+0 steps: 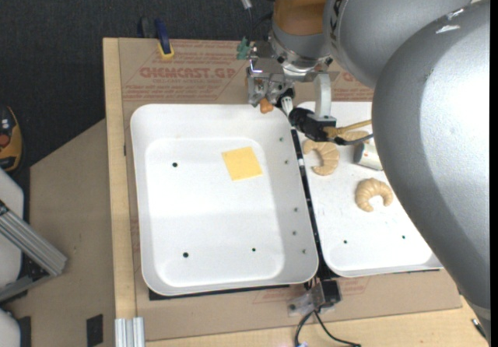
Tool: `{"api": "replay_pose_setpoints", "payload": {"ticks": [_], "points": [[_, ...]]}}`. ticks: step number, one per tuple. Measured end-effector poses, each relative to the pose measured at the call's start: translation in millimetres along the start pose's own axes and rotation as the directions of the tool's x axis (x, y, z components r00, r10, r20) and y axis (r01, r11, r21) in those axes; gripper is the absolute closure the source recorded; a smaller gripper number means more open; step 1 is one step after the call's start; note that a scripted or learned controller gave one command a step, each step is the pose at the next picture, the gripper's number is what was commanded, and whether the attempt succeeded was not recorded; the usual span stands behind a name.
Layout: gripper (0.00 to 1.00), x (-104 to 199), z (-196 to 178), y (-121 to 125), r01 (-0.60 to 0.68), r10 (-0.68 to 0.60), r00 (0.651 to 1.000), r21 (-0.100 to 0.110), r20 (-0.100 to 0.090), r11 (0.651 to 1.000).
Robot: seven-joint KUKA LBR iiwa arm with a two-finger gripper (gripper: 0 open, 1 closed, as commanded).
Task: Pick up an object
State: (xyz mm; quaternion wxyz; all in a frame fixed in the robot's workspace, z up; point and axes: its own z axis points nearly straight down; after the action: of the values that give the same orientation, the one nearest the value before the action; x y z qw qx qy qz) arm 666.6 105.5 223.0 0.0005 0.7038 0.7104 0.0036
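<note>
White bins (156,182) two, yellow square (242,162) one, croissants (373,193) two

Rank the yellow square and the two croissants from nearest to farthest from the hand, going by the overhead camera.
The hand sits at the bins' far edge, over the divider.
1. Upper croissant, far-left part of the right bin, just below the hand.
2. Yellow square, left bin, upper middle. A near call with the first.
3. Lower croissant, middle of the right bin, plainly farthest.
</note>
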Motion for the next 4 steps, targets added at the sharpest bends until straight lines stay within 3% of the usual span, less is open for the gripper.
{"api": "replay_pose_setpoints", "payload": {"ticks": [1, 2, 3, 4], "points": [[1.0, 27.2, 35.1, -71.0, -0.005, 0.005, 1.0, 0.016, 0.003, 1.0], [1.0, 126.4, 75.9, -61.7, 0.0, 0.0, 1.0, 0.008, 0.0, 1.0], [1.0, 98.8, 9.3, -76.4, -0.011, 0.011, 1.0, 0.0, 0.003, 1.0], [1.0, 87.2, -62.1, -137.6, -0.008, 0.008, 1.0, 0.003, 0.001, 1.0]]}}
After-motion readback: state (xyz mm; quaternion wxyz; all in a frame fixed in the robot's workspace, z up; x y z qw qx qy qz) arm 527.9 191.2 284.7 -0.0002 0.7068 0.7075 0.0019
